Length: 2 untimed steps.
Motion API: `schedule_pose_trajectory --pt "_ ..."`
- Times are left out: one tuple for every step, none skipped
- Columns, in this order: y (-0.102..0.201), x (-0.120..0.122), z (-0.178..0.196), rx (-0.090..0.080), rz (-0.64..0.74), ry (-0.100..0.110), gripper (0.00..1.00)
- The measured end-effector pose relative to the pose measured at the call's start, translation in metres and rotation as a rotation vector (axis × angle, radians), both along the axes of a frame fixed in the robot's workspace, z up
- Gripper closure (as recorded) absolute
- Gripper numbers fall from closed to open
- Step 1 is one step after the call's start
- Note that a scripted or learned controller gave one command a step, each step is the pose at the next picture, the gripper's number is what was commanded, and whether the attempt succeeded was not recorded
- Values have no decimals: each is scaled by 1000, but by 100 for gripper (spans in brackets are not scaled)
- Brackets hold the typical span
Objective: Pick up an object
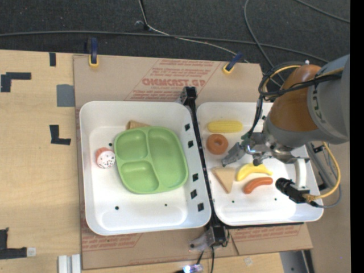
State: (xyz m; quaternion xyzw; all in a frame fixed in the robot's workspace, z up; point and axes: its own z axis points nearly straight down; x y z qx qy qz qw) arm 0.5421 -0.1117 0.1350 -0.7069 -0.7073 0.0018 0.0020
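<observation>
In the right bin [227, 212] lie a yellow corn cob [224, 126], an orange doughnut [216, 144], a tan wedge [224, 179], a yellow banana [253, 171] and a red sausage [257, 183]. My gripper [238, 153] hangs over the middle of this bin, its grey fingers spread open, just right of the doughnut and above the banana. Nothing sits between the fingers.
The left bin [96, 209] holds a green divided plate [151, 158], a small white and red ball [105, 159] to its left and a tan piece [136, 125] peeking out behind the plate. A black divider [196, 152] separates the bins. Cables trail at the right.
</observation>
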Motion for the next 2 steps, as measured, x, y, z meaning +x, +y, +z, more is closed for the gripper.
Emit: schedule_pose_trajectory --pt "-2 8 -44 -10 1 -34 0" --pt "1 6 -35 -4 4 -21 100"
